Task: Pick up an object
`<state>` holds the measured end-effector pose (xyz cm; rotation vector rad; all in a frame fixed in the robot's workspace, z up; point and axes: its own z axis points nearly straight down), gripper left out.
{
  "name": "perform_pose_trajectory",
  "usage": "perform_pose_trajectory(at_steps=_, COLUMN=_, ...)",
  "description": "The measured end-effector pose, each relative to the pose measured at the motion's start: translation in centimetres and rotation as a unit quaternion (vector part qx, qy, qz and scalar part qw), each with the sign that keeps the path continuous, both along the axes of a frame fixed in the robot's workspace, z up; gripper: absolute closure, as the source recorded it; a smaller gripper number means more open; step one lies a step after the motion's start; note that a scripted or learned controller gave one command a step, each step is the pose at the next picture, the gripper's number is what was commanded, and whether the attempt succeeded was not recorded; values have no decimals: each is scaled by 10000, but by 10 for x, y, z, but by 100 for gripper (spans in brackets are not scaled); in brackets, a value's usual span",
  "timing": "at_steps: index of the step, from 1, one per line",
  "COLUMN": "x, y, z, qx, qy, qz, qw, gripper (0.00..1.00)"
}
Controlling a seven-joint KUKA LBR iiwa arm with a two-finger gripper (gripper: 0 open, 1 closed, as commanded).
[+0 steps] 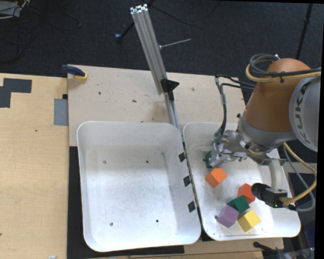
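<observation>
Orange cube (216,177) sits tilted in the right bin (202,134), toward its left wall, just below the gripper (219,155). Gripper hangs right above the cube, not visibly clamped on it; can't tell how the jaws stand (blurred, cluttered with cable). Near-right in the same bin, a tight cluster: red cube (245,191), green cube (237,203), purple cube (227,215), yellow cube (248,220), well apart from the orange one. Left bin (94,204) lies alongside, touching the right bin's edge. Grey arm with orange band (273,99) reaches in from the right. Aluminium post (152,50) slants up at the far side.
</observation>
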<state>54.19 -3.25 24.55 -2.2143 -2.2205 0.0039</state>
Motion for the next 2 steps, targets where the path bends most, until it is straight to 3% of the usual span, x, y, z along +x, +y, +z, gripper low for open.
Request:
perform_pose_trajectory(at_steps=1, x=23, y=45, z=1, qx=-4, qy=-20, qz=7, qw=10000, gripper=100)
perform_pose_trajectory(at_steps=2, x=31, y=97, z=-14, qx=-7, qy=-9, qz=5, qw=10000, gripper=100)
